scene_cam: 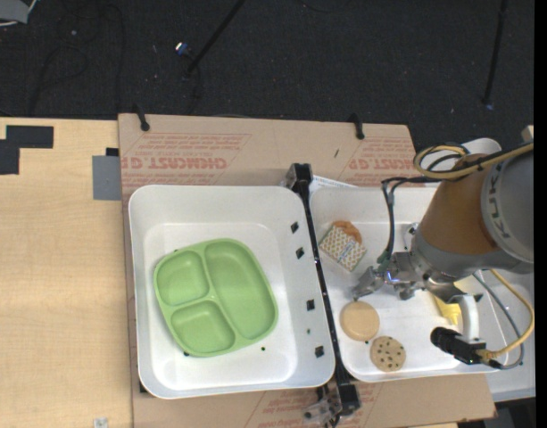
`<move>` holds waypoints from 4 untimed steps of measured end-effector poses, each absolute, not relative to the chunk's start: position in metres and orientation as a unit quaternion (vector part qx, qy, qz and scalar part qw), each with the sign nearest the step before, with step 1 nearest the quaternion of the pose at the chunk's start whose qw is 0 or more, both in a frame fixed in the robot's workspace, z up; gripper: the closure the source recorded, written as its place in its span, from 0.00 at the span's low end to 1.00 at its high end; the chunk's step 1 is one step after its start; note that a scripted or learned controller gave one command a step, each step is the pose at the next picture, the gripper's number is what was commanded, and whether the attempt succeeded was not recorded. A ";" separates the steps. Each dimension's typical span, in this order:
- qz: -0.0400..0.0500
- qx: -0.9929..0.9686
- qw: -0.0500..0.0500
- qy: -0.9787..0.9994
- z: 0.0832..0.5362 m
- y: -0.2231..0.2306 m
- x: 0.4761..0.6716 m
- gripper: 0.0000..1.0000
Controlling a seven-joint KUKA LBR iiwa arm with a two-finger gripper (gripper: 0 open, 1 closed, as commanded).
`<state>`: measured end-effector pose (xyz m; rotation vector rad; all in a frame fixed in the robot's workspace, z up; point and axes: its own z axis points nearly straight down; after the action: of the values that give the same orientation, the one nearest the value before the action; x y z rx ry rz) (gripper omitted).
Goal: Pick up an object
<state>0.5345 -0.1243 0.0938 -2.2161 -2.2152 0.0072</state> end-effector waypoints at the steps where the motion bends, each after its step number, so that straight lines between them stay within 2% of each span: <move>1: 0.002 -0.708 0.003 -0.706 0.106 -0.125 0.535 1.00; 4: 0.000 -0.707 -0.001 -0.708 0.239 -0.130 0.539 1.00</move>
<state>0.5395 -0.1296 0.2387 -2.2217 -2.2245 -0.0016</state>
